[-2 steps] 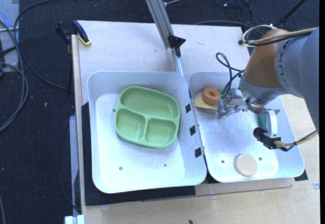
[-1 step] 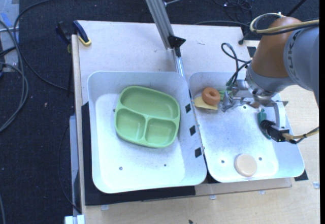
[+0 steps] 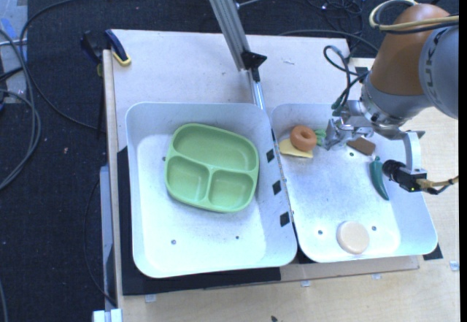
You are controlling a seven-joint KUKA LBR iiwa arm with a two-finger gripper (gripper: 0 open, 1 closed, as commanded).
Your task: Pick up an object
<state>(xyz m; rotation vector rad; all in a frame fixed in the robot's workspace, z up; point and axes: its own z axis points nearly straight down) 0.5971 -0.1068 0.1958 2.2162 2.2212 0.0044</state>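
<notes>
The right bin (image 3: 408,229) holds several small objects. An orange doughnut-shaped piece (image 3: 303,138) rests on a yellow wedge (image 3: 293,152) near the bin's back left corner. A brown block (image 3: 360,145) and a dark green pod (image 3: 379,179) lie further right. A beige round disc (image 3: 353,236) sits near the front edge. My gripper (image 3: 333,135) is low over the back of this bin, just right of the orange piece and left of the brown block. Nothing is visibly held in it.
The left bin (image 3: 146,240) holds a light green divided tray (image 3: 212,166). A slanted metal pole (image 3: 226,10) runs down to the bins' shared back edge. Cables hang by the wrist at the right, over the bin's far side.
</notes>
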